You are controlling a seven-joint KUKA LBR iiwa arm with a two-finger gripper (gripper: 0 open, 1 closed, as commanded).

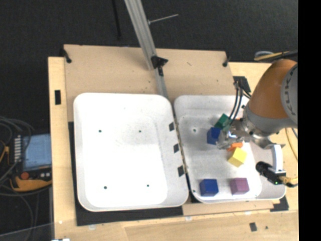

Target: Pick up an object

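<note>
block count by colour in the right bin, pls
Blue blocks: 2, one near the gripper and one at the bin's near edge
Green block: 1
Orange block: 1, partly hidden under the wrist
Yellow block: 1
Purple block: 1
Total: 6, all in the right bin

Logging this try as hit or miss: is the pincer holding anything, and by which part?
Cannot be told. The pincer sits low among the blue block, green block and orange piece.
</note>
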